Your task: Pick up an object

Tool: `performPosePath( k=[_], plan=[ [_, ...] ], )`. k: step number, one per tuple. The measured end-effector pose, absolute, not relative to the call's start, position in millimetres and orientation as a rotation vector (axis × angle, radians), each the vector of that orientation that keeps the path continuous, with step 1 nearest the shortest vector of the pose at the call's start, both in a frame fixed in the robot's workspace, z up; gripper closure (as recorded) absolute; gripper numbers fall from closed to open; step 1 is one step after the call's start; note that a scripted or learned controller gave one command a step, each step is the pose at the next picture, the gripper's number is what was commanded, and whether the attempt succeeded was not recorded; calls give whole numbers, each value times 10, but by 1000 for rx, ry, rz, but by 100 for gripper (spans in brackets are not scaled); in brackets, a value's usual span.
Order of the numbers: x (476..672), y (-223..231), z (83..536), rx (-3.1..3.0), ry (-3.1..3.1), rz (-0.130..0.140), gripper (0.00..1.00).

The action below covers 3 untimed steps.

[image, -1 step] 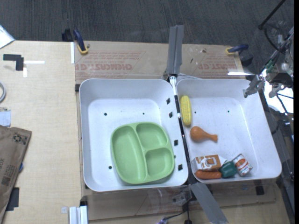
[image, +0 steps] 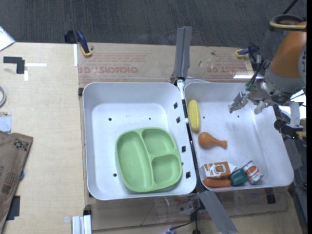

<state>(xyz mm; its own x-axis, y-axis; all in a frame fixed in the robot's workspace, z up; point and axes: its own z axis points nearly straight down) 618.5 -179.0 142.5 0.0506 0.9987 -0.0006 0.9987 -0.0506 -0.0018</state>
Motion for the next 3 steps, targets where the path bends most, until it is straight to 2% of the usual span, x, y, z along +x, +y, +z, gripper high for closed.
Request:
performPosePath(
  k=[1, 2, 3],
  plan=[
    [5441, -1199, 905, -2348, -2083, 4, 0],
    [4794, -1062, 908, -2379, -2047, 3, 0],
    [5245, -922, 909, -2294, -2144, 3, 0]
  ],
)
